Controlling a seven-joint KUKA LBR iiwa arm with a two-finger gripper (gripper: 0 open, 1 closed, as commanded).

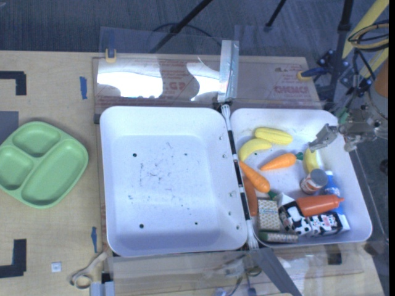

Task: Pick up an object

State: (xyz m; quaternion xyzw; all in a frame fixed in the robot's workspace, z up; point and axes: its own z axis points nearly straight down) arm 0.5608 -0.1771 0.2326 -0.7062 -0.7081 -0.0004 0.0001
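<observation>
Inside the right bin (361, 197) lie bananas (265, 140), carrots (279, 161) and a can (314, 180); the fingers' (336, 136) state is unclear.

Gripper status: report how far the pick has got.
Done: the gripper has reached the right bin, at its far right edge. In hand: nothing visible between its fingers. Left: the whole grasp. The bananas, the carrots, the can and the orange bottle all lie in that bin; the nearest thing is a yellow object.
</observation>
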